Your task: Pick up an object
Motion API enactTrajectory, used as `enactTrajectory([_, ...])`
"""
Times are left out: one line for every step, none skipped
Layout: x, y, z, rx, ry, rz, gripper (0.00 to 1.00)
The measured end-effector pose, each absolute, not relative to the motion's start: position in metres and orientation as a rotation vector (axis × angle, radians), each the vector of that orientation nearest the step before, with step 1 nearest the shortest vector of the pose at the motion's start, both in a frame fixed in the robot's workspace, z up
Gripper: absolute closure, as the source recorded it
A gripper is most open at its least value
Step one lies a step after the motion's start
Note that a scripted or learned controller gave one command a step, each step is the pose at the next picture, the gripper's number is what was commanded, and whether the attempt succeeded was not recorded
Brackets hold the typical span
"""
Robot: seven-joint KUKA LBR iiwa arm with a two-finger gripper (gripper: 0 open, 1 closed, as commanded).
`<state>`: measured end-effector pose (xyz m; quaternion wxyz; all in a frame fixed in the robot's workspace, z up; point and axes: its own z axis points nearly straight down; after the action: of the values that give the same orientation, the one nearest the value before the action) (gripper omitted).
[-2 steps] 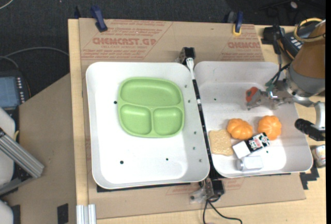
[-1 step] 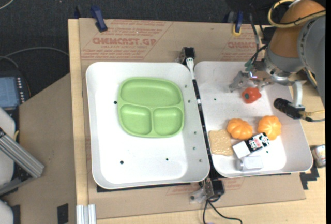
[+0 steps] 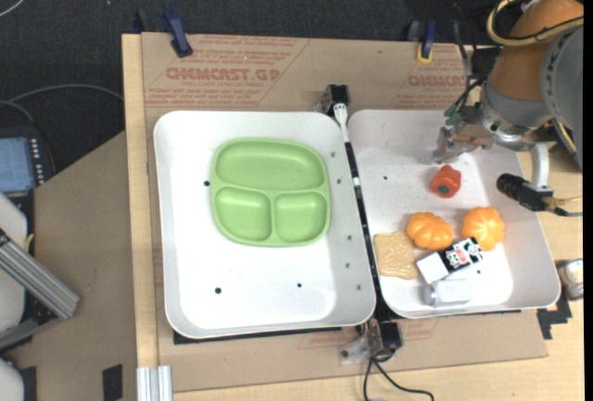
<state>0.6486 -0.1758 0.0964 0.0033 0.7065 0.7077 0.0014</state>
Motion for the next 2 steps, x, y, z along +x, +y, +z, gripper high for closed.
enactTrajectory([0.586,-0.230,0.216,2.218,2.204,0.003,1.00])
enactTrajectory([0.474,-0.196,0.170,2.234,2.226,-0.007,1.00])
